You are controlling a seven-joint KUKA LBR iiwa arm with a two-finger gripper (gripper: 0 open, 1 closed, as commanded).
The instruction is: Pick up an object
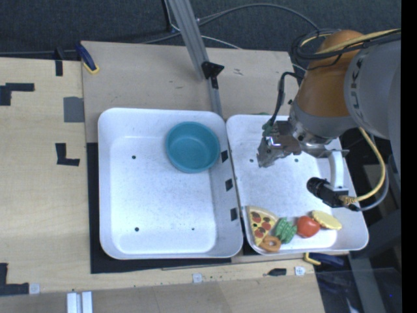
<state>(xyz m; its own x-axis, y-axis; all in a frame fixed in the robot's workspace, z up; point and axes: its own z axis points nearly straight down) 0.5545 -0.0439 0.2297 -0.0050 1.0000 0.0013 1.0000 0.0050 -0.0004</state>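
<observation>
Pincer (266,156) seen over right bin (251,194); finger state cannot be told. Toy food cluster (287,225) lies well below it, blue bowl (192,147) off left.

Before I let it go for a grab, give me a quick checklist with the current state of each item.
1. Gripper over the right bin: ok.
2. Gripper above a target: not ok; it hangs over bare floor near the bin's far end, while the toys lie along the near edge.
3. Targets visible: ok; pizza slice, green toy, tomato, yellow piece.
4. Toys spaced for a clean grab: not ok; they crowd together.
5. Fingers open: cannot tell.
6. Blue bowl in the left bin, clear of the arm: ok.
</observation>
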